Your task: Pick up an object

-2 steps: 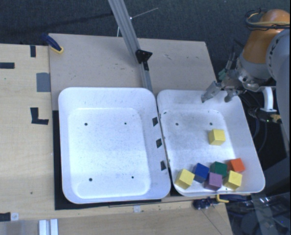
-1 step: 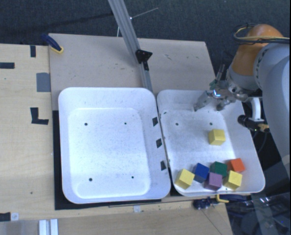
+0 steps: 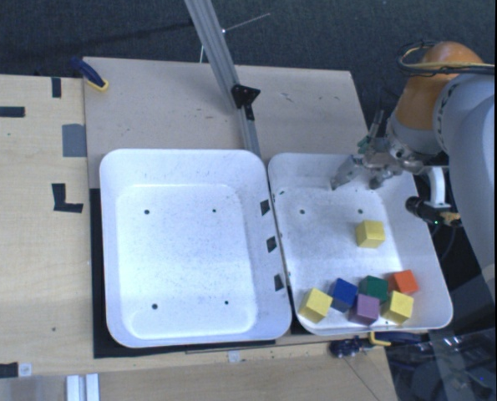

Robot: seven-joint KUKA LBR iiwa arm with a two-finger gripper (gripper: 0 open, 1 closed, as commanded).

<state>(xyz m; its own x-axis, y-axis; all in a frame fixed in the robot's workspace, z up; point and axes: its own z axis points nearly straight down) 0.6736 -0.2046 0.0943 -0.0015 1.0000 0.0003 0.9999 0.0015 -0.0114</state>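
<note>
The gripper (image 3: 357, 180) hovers above the right bin's (image 3: 315, 182) far end, fingers spread, holding nothing. A yellow cube (image 3: 370, 233) lies just nearer

Single fixed overhead camera, looking down at a slant on the bench (image 3: 190, 98) from moderate height. Both white bins (image 3: 185, 167) lie within frame; the arm (image 3: 448, 98) enters from the right.

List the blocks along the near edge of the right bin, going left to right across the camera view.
Yellow cube at the bin's near-left corner → blue cube → purple cube → second yellow cube. The green cube and the orange cube sit just behind this row, overlapping those positions, so I leave them unordered.
</note>
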